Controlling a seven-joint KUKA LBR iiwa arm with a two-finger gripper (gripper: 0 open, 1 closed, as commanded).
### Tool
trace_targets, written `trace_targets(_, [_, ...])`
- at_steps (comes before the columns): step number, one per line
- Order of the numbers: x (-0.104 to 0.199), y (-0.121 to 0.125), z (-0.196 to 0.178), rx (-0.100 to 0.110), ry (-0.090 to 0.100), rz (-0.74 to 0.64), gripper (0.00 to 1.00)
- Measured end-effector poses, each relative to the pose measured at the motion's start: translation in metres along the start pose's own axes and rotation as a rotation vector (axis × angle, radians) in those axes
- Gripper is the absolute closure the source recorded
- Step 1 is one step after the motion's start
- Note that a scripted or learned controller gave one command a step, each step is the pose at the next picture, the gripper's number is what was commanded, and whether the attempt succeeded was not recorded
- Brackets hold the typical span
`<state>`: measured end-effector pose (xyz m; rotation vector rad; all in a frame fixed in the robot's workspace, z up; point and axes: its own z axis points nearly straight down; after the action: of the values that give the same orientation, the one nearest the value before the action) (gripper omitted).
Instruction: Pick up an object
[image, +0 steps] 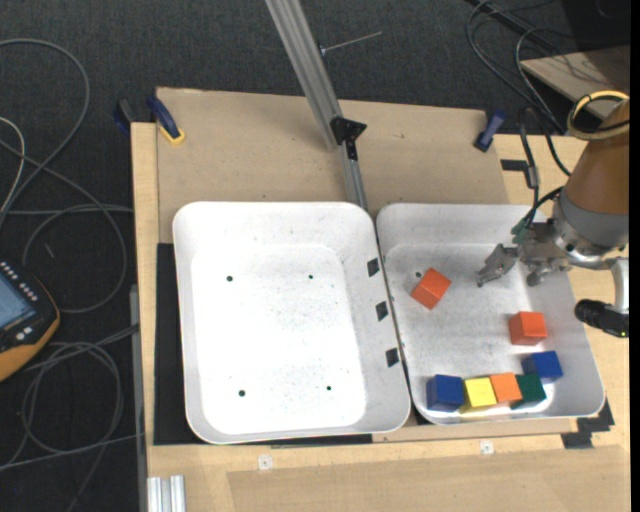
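Note:
My gripper (513, 270) hangs over the far right part of the right bin (462, 335), open, with nothing between its fingers. An orange block (431, 288) lies tilted to its left, a short gap away. A second orange block (527, 327) sits just in front of the gripper. A blue block (543, 364) lies nearer the front right corner. Along the front wall stand a blue block (446, 390), a yellow block (480, 391), an orange block (506, 386) and a green block (531, 389) in a row.
The left bin (280, 320) sits beside the right one, with a dark divider strip (381, 310) between them. A slanted metal pole (312, 80) rises behind the bins. Blue clamps (165, 118) (489, 130) grip the board's far corners. Cables cover the floor on the left.

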<state>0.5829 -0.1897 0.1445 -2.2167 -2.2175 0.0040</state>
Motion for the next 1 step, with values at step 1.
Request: trace_targets(1, [-0.0005, 0.002, -0.0145, -0.008, -0.002, 0.0, 1.0])
